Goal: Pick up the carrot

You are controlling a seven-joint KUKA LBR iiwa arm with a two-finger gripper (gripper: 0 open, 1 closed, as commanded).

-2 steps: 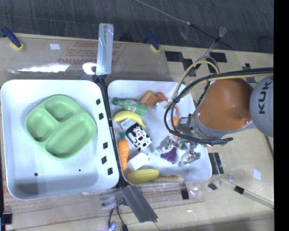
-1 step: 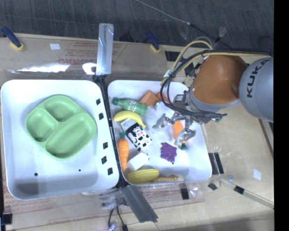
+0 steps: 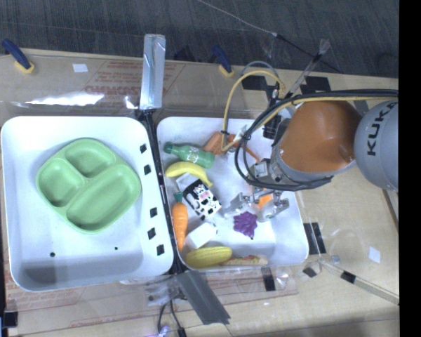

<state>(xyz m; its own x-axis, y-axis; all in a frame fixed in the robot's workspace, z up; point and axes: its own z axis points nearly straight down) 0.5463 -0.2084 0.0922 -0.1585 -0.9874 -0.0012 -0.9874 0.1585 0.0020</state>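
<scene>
Carrot (image 3: 179,222) lying in right bin (image 3: 292,225) near its left wall, below cow-patterned toy (image 3: 203,199), above corn cob (image 3: 209,256). Gripper (image 3: 261,206) low over bin's right half, beside purple grapes (image 3: 245,224), apart from carrot. Finger opening: cannot tell.

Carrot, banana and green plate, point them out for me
carrot (image 3: 179,220), camera view, middle of its orange body
banana (image 3: 186,171), camera view, middle of its curve
green plate (image 3: 89,183), camera view, central divider ridge

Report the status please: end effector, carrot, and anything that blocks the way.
End effector low in right bin, beside purple grapes. Carrot lies apart at bin's left wall, untouched. Black-and-white toy and banana crowd it.
</scene>
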